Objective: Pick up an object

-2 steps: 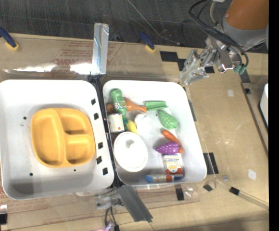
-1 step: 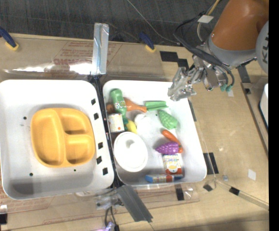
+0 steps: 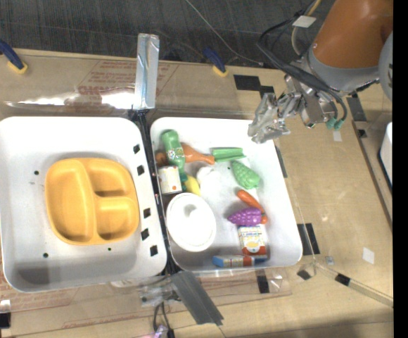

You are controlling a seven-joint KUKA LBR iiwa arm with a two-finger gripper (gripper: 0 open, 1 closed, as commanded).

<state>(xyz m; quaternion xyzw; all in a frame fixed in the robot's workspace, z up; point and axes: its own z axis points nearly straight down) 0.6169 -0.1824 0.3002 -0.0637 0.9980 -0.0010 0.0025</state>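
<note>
Desk [image 3: 345,210] carries two white bins side by side. Right bin [image 3: 288,210], near edge: blue-and-red marker-like item [image 3: 233,261] along the wall, small jar with a red label [image 3: 253,239] just behind it. Next back, purple grapes [image 3: 246,217], white round bowl [image 3: 190,222] to their left, orange carrot [image 3: 248,198]. Further back: green bumpy vegetable [image 3: 245,174], yellow piece [image 3: 193,185], small can [image 3: 169,179], green bottle [image 3: 171,148], orange piece [image 3: 197,157], green pod [image 3: 226,153]. Left bin [image 3: 14,146] holds a yellow divided plate [image 3: 91,200]. End effector [image 3: 266,127] hangs over the right bin's far right corner, above the rim, nothing between its fingers; cannot tell whether they are spread or pressed together. Orange-banded arm [image 3: 348,27] behind it at far right.
</note>
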